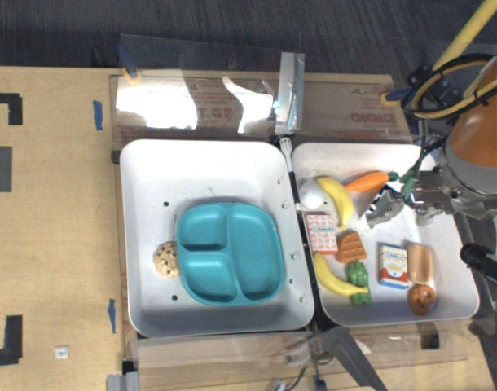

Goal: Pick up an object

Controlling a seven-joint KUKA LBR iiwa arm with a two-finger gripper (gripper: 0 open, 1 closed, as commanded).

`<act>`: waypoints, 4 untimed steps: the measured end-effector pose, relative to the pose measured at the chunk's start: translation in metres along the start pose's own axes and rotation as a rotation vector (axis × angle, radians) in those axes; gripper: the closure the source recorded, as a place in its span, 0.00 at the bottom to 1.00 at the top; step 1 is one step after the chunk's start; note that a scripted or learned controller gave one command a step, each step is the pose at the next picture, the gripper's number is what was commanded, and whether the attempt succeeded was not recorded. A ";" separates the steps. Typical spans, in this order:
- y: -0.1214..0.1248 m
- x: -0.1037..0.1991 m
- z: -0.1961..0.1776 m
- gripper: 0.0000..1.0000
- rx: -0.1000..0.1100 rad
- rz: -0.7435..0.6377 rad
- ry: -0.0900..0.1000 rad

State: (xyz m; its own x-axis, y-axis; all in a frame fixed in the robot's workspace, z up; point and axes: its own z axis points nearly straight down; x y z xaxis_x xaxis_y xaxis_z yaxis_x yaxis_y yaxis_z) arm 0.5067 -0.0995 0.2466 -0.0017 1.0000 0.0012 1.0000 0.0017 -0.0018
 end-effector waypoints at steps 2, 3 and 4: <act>0.110 -0.002 0.097 0.00 -0.001 0.096 -0.003; 0.129 0.013 0.060 0.00 -0.005 0.235 -0.001; 0.145 0.008 0.159 0.00 -0.009 0.093 -0.001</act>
State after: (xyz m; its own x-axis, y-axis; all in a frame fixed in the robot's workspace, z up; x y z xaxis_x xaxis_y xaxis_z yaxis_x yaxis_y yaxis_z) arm 0.6510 -0.0910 0.0878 0.0915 0.9958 0.0003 0.9958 -0.0915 0.0069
